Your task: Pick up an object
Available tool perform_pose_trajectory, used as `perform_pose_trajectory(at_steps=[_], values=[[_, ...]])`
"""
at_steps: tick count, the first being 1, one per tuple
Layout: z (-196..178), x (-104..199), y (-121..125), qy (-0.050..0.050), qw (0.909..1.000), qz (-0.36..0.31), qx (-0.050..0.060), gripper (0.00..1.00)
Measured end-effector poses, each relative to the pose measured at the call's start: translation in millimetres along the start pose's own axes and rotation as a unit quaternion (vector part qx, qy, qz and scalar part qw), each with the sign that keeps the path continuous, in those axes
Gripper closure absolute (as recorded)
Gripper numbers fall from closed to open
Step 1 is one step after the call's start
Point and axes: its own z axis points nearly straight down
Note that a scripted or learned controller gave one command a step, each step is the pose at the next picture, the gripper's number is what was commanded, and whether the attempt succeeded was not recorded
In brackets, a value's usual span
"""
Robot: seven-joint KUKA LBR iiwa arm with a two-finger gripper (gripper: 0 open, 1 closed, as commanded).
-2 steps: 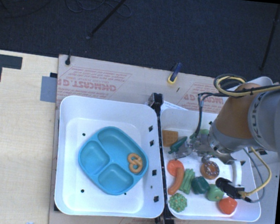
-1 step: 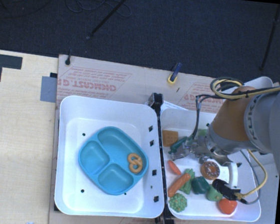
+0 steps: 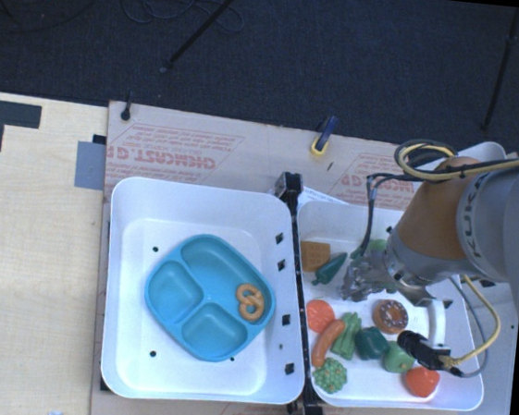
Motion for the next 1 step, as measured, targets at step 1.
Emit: perform_pose_trajectory(at_steps=[1], values=[[-57.7, 8.4, -1.0, -0.001, 1.0000, -0.005, -0.003, 1.00]])
